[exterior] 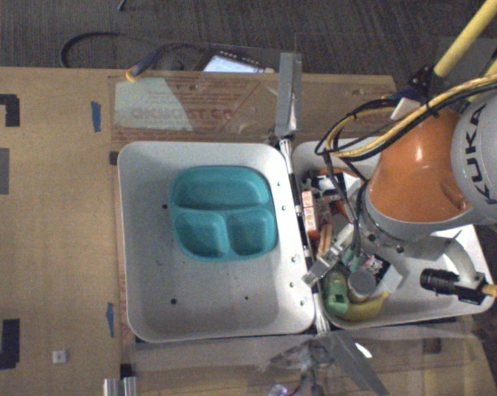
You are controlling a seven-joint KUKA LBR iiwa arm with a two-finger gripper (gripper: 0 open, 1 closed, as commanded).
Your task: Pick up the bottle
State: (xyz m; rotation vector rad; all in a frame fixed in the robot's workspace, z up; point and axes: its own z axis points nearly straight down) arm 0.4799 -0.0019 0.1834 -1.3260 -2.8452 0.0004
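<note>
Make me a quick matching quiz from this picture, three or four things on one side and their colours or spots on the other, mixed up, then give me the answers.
Things:
1. divided tray
2. arm's band
3. banana
4. blue tape strip

Descriptions:
A. orange
B. on the cardboard, left of the bins
C. yellow, in the right bin
D. teal, in the left bin

Pairs: 1-D, 2-A, 3-C, 4-B
</note>
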